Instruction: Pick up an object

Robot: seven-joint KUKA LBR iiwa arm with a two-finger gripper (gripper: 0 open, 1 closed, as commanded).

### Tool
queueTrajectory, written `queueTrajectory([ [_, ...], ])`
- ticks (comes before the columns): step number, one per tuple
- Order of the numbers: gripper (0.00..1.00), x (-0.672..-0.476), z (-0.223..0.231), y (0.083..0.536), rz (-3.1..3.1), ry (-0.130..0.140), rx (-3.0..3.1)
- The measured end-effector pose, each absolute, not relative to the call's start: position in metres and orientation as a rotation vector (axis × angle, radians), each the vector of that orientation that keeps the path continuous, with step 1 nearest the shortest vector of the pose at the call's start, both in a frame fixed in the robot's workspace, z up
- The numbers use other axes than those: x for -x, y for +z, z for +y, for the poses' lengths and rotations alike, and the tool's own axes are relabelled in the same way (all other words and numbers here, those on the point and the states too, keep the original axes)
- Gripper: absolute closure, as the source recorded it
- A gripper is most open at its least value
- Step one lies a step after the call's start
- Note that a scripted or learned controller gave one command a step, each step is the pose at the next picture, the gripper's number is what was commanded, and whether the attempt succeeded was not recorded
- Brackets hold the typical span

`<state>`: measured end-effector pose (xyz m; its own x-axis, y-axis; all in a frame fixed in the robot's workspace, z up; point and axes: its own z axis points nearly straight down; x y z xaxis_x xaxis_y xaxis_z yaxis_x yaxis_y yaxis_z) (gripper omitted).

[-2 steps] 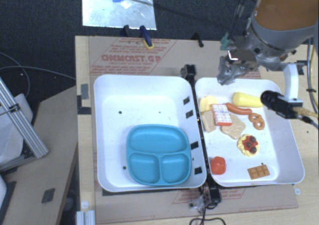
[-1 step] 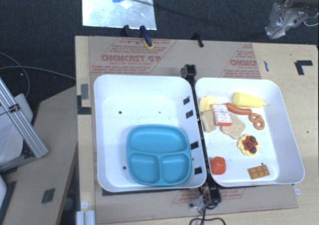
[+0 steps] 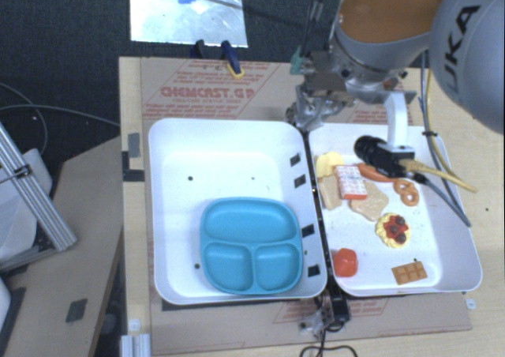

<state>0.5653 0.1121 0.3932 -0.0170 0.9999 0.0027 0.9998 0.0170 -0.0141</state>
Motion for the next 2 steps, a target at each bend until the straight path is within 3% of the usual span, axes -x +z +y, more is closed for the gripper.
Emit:
queueTrajectory([
  [1, 1.0, -0.559, 0.044, 0.544, -2.227, -0.023, 2.235],
  [2, 1.0, -0.483, 0.114, 0.536, -2.235, -0.006, 2.206],
])
